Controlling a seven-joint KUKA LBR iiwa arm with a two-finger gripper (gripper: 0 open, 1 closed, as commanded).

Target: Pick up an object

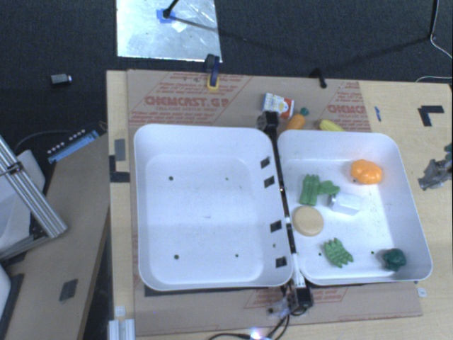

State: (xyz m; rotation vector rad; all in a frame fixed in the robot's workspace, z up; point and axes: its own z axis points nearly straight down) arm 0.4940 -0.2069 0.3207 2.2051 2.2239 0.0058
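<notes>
1. Overhead, the camera view takes in two shallow white bins side by side on the bench: the left bin (pixel 205 204) and the right bin (pixel 407 211).
2. Six things lie in the right bin: one orange object (pixel 366 171) near the far right corner, two green leafy pieces, one (pixel 316 188) near the middle and one (pixel 337 252) toward the near edge, one tan round disc (pixel 308 220) close to the divider, one small clear or white block (pixel 345 204) between the disc and the orange object, and one dark green lump (pixel 394 259) in the near right corner.
3. Three small items sit outside, just behind the bins: a white and red packet (pixel 277 104), a small orange piece (pixel 296 121) and a yellow piece (pixel 330 126).
4. The gripper (pixel 434 173) shows at the right edge, beside the right bin's outer rim; whether it is released or clenched cannot be told, and nothing is visibly held.
</notes>
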